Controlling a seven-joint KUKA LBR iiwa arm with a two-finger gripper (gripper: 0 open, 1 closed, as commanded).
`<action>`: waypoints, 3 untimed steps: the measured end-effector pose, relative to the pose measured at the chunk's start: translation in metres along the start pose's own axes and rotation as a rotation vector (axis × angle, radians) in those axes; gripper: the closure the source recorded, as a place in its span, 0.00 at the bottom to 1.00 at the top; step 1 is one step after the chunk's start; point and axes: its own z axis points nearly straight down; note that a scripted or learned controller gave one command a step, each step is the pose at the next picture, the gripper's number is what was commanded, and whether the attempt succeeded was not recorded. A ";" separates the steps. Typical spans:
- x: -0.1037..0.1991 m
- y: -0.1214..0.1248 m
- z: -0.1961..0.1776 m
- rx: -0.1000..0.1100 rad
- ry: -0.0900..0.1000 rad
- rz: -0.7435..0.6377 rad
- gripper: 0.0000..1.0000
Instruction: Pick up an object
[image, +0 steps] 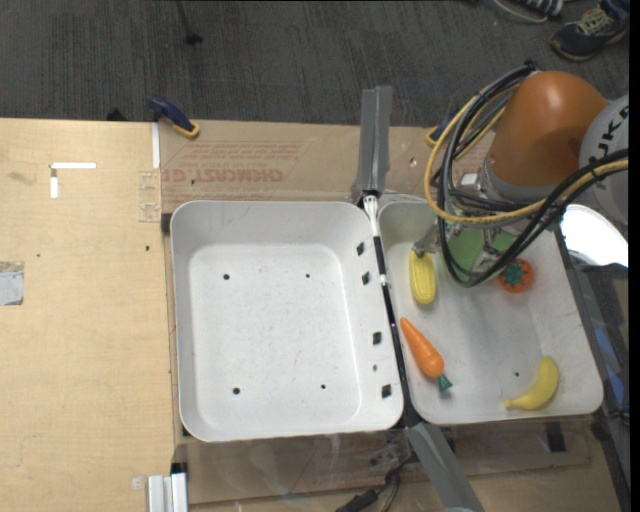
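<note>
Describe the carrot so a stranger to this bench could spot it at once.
Look in the right-hand white bin, where the arm reaches in. Along its left wall, just below the yellow corn cob, lies the carrot, slanting down to the right. It is the one long orange piece with a small green tip, unlike the curved yellow banana in the near corner.

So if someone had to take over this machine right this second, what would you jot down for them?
Gripper: low over the right bin's far end, fingers hidden by the arm and cables.
Things, all in the right bin: corn, carrot, banana, a small orange-red fruit with a green top, something green under the wrist.
Done: no pickup visible.
Left: grasp one object and lift it.
</note>
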 end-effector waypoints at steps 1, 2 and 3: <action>0.018 0.060 0.010 -0.008 0.006 0.314 0.00; 0.130 0.018 -0.015 -0.017 0.009 0.233 0.00; 0.164 0.074 0.009 -0.009 0.006 0.202 0.00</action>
